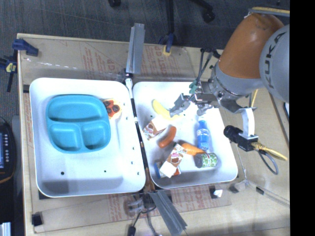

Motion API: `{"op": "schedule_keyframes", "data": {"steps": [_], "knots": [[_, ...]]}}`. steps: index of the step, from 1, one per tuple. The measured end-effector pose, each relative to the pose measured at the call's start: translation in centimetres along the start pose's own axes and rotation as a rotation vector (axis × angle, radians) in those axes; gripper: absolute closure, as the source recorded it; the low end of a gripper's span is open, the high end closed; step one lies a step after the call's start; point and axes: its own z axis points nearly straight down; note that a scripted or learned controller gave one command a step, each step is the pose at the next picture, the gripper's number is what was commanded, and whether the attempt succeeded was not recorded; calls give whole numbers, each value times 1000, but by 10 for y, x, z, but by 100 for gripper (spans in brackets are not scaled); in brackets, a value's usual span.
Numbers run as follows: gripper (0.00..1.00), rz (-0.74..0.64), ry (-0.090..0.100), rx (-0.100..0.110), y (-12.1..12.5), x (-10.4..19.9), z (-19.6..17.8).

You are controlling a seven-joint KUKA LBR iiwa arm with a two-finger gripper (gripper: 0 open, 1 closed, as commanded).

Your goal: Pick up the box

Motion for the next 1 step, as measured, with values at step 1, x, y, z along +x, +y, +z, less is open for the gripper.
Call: {"op": "schedule_keyframes", "data": {"steps": [1], "knots": [[0,0,0,0,0,0,0]]}}
